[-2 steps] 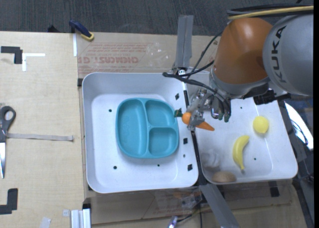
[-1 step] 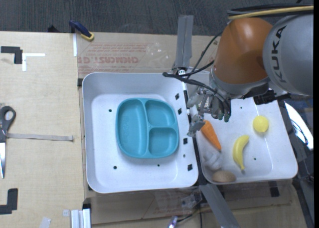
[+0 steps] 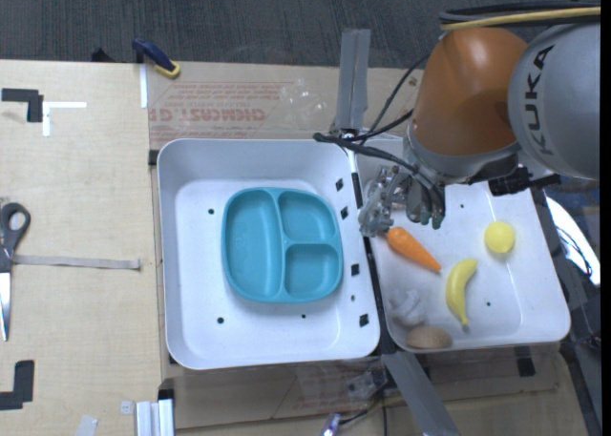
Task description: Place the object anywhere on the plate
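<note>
Wooden bench [image 3: 76, 329] runs under everything, w/ 2 shallow white bins side by side on it. Big grey arm [image 3: 563, 91] w/ its orange band comes in from the right and hangs over the right bin [image 3: 535, 310]. Left bin [image 3: 181, 262] holds the blue plate [image 3: 282, 243], 3 compartments, nothing on it yet.

Right bin has the loose stuff: a carrot [image 3: 414, 247], a banana [image 3: 460, 291], a small yellow lemon-like ball [image 3: 499, 237], a brownish lump [image 3: 429, 336] near the front edge, and something pale and crumpled [image 3: 409, 306] beside it, can't make out what.

Gripper [image 3: 393, 210] sits low at the right bin's near-left corner, right by the wall between the bins. Carrot looks like the target: its blunt end lies just under and slightly right of the fingertips, long axis running diagonally away down-right toward the banana. Whether the fingers are spread or pinched I can't tell from here, too much cable and metal in the way, and I can't see anything held between them.

Plate lies well to the gripper's left, across the divider.
</note>
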You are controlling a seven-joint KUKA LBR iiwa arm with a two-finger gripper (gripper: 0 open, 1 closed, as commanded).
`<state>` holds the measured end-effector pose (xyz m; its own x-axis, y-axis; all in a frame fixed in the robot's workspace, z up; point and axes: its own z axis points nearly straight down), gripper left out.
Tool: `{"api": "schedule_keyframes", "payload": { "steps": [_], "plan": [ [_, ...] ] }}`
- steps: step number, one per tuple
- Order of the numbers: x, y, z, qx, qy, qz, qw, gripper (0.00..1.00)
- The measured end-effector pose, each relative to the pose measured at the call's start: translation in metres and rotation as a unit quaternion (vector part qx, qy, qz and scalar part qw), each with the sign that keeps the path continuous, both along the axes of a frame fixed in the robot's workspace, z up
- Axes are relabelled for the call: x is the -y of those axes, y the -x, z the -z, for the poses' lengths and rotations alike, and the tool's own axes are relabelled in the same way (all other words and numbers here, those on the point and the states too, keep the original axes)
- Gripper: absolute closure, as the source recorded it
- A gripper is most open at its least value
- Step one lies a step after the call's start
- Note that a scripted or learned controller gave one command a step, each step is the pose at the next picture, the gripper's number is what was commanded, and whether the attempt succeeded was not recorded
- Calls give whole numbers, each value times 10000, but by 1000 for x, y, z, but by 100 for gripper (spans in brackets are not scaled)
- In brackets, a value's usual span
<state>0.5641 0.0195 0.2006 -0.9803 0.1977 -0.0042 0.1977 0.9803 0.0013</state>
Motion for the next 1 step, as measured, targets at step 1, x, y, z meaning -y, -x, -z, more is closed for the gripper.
{"api": "schedule_keyframes", "payload": {
  "steps": [1],
  "plan": [
    [-74,-37,-42,2,-1,-421,9991,100]
  ]
}}
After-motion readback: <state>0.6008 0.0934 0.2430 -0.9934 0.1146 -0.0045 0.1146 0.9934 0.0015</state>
